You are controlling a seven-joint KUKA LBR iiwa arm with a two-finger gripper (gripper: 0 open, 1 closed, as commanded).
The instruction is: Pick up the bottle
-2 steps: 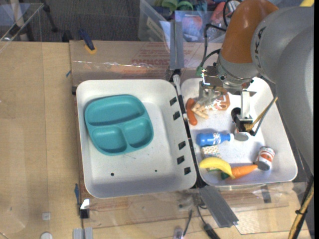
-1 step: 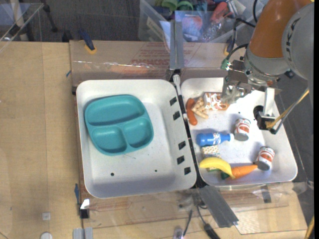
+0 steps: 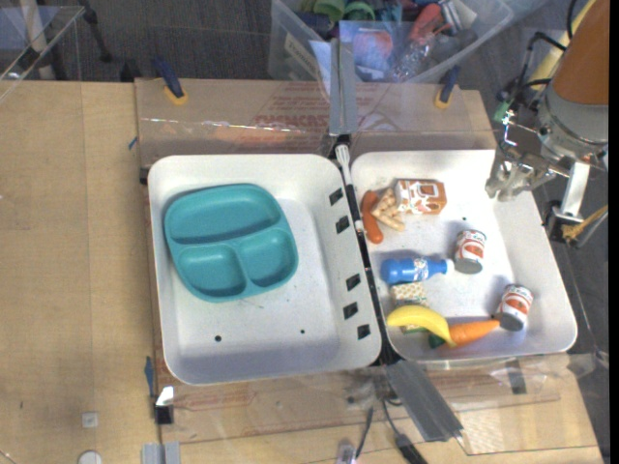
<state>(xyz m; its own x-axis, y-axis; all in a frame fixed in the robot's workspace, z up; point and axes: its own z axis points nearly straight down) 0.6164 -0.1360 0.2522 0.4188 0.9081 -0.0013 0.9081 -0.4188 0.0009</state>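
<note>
I see the bottle (image 3: 414, 270) lying on its side in the right bin (image 3: 542, 249), near the divider, cap end toward the right, with a banana (image 3: 419, 321) just below it and a snack pack (image 3: 406, 201) above. My gripper (image 3: 511, 178) hangs over the bin's upper right corner, well apart from it; I cannot tell how wide the jaws stand, and nothing shows between them. I judge the bottle light, stiff plastic, round and liable to roll, so I'd close across the blue body, not the narrow cap.
</note>
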